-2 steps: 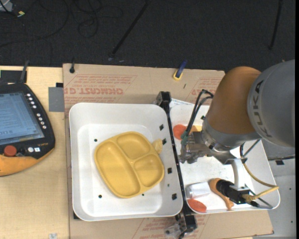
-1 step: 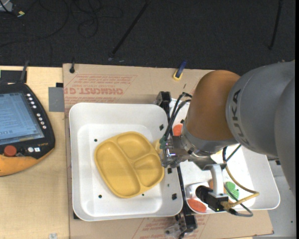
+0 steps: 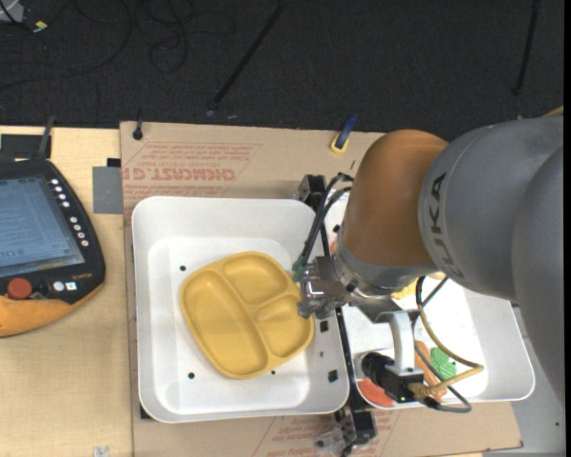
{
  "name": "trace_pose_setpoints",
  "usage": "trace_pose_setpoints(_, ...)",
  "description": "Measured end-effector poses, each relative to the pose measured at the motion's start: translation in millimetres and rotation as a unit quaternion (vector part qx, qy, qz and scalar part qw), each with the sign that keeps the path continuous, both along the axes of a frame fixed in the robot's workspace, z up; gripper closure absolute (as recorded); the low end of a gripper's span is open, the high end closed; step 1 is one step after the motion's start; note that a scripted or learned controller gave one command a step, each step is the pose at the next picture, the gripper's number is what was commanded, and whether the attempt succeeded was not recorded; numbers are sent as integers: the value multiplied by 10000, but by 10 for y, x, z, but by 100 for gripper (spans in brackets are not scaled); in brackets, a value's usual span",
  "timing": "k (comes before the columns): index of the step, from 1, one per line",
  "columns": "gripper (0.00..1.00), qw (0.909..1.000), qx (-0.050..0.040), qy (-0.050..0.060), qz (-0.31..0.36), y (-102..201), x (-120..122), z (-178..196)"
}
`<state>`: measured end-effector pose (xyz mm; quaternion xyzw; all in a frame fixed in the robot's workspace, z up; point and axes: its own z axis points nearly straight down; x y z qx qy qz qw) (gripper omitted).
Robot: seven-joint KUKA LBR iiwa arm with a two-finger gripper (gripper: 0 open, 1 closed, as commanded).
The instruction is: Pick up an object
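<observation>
Pendant of grey plastic with a lit screen and orange base at far left on the counter, well apart from the work. Next, shallow white left bin, with a yellow divided plastic tray flat on its floor, three compartments up, glossy and rigid-looking, with thin raised rims to grip by. At the tray's right edge, gripper low and touching or just beside the rim; open or closed, impossible to tell. Above, bulky grey arm with orange band. Nothing visibly lifted; by the look of it, grasp and raise both not yet done. Rightmost, white right bin with small green and orange bits.
</observation>
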<state>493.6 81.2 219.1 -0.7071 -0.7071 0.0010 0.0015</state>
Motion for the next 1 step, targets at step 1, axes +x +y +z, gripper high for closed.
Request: trace_pose_setpoints(1, 100, 10000, -4, 5, -12, 4, -40, -14)
